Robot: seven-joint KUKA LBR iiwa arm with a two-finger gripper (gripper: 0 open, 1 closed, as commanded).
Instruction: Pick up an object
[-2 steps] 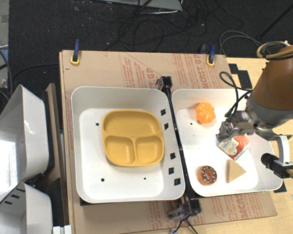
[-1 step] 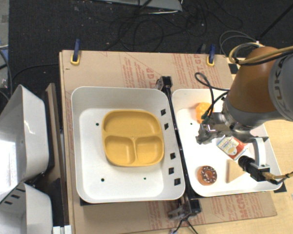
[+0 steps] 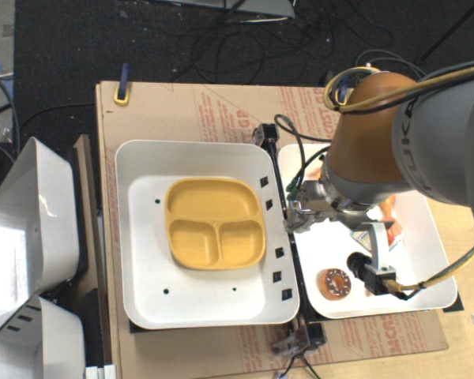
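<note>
End effector [image 3: 306,209] seen at right bin's [image 3: 423,247] left edge, largely masked by arm; open or closed cannot be told. Donut [image 3: 335,283] noted near front edge. Orange item [image 3: 389,212] half hidden.

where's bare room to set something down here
Left bin: bare strips left of and below the yellow divided plate. Right bin: crowded, with the arm over it, a donut and an orange item; little bare floor by its right wall.
</note>
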